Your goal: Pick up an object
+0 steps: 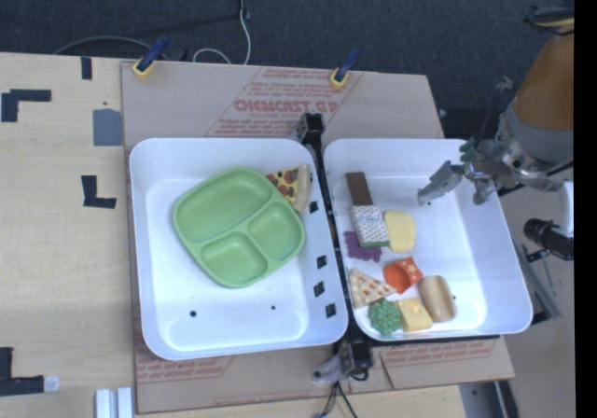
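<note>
Apparently early: gripper [459, 181] over right bin [485, 248], jaws apart, holding nothing; toy food [396, 262] untouched, pick left.

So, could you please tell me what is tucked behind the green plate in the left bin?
A pizza slice pokes out past the green divided plate's far right rim. Whether the plate's edge covers part of it cannot be told.

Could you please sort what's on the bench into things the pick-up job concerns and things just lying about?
Belongs to the job:
- pincer, above the right bin
- pickable items there: brown block, yellow piece, red piece, broccoli, bread roll

Just lying about:
- green divided plate in the left bin
- pizza slice beside it
- clamps on the cardboard
</note>
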Motion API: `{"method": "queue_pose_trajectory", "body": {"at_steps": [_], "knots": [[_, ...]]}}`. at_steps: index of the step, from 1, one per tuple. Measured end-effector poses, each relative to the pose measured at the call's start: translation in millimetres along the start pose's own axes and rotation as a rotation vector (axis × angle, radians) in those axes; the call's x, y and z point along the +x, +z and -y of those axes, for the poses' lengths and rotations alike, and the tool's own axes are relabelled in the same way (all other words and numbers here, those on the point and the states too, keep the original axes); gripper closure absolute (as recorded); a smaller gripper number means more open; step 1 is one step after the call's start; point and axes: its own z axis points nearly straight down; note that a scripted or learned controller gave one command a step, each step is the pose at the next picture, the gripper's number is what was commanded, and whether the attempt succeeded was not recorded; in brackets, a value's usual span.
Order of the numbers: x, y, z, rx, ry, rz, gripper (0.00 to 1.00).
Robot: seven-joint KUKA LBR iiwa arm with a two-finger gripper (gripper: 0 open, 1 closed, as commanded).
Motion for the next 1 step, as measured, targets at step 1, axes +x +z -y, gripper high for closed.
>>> {"method": "queue_pose_trajectory", "body": {"at_steps": [1], "knots": [[37.5,96.0,-50.4,0.005,-0.004,-0.001,0.0]]}}
